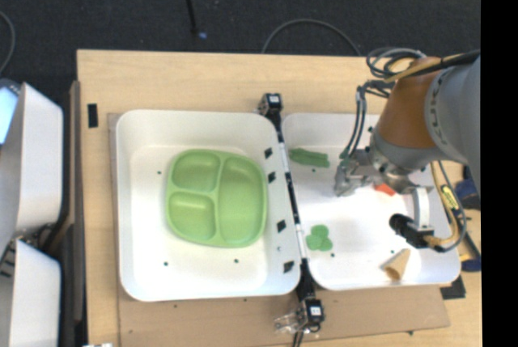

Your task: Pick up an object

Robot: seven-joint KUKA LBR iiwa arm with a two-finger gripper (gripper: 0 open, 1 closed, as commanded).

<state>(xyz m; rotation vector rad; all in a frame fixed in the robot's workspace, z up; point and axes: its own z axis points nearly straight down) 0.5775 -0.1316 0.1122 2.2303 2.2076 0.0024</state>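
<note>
In the right bin [356, 272] lie a flat green strip [309, 157] near the back left, a small round green piece [318, 239] by the divider, a tan cone-shaped piece [397, 264] at the front right and a small orange-red item [384, 189] half hidden beside the wrist. My gripper [349, 179] hangs over the middle of this bin, to the right of the green strip and left of the orange-red item. I see nothing between its fingers.
The left bin [137, 256] holds a light green divided plate [217, 196]. A black clip strip [283, 200] runs between the bins. Cables and a black fitting [409, 230] hang off the arm over the right bin's right side.
</note>
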